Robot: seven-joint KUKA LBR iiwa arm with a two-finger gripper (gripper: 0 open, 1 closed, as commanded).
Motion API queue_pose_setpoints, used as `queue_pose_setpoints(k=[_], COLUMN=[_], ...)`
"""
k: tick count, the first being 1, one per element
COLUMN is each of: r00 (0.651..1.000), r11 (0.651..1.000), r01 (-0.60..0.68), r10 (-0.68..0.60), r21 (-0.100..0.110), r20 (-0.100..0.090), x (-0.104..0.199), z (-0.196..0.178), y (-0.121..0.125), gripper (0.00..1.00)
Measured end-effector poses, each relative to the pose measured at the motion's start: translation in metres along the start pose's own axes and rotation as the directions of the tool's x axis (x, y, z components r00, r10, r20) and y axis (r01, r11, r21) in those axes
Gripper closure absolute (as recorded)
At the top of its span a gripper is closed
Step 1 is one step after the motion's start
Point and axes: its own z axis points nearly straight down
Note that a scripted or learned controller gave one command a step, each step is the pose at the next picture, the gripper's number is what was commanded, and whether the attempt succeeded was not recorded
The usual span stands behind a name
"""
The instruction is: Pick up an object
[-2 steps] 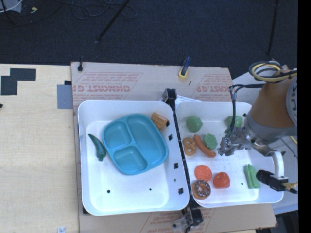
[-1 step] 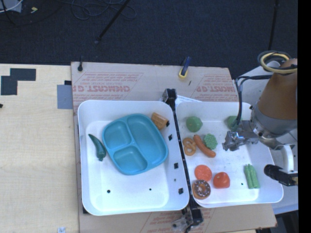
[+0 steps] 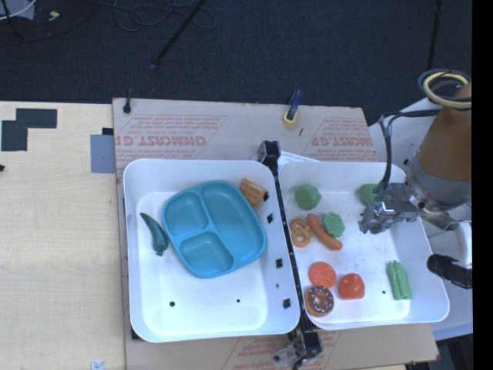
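Note:
My gripper (image 3: 376, 219) hangs low over the right bin (image 3: 431, 303), near its right wall at mid height. A small green object (image 3: 367, 193) lies just behind it, partly covered by the wrist. To the gripper's left sit a green broccoli piece (image 3: 333, 223), an orange carrot (image 3: 324, 234) and a round green vegetable (image 3: 307, 197). In front lie a red tomato (image 3: 351, 286), an orange-red disc (image 3: 322, 274), a chocolate donut (image 3: 319, 301) and green beans (image 3: 398, 280). A pretzel (image 3: 300, 233) rests by the divider.
The left bin (image 3: 154, 314) holds a blue divided plate (image 3: 212, 228), a dark green pepper (image 3: 156, 234) at its left and a brown pastry (image 3: 253, 191) at the plate's upper right. A black divider (image 3: 283, 237) separates the bins. The grey and orange arm (image 3: 447, 149) rises at right.

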Motion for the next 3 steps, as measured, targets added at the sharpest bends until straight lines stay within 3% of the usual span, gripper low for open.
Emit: queue_pose_setpoints(k=[2,3], r00=[1.0,1.0], r11=[1.0,1.0], r01=[0.004,0.005], r10=[-0.004,-0.005], r21=[0.004,0.003], r20=[-0.002,-0.002], x=[0.098,0.153], z=[0.018,0.008], y=[0.026,0.035], gripper=[1.0,1.0])
